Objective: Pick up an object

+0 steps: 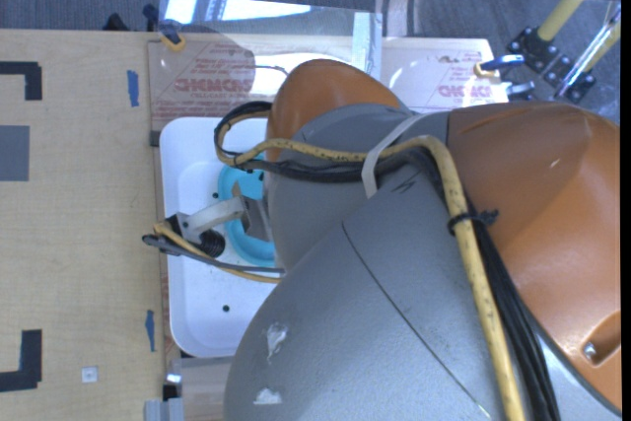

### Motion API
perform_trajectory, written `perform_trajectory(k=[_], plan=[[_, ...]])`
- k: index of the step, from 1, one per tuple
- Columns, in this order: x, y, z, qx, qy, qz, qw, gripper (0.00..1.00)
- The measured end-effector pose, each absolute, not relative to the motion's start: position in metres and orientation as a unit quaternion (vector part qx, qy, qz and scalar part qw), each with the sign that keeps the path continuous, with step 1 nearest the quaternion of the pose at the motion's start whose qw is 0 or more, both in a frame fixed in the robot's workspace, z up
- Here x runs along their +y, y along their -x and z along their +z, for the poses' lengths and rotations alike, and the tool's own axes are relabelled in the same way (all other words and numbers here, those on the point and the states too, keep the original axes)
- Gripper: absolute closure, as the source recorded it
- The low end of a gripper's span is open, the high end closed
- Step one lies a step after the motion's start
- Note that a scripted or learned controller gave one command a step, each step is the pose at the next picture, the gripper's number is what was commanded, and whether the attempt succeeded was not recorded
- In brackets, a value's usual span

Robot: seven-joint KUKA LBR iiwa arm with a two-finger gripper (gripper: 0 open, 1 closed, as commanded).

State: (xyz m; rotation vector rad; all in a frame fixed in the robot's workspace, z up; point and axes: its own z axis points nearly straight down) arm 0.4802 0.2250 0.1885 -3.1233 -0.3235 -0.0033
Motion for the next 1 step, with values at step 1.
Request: perform_trajectory(k=[1], plan=[[0.2233,-0.5829,0.2632,-0.107,0.994,-0.0030,0.001,1.00]])
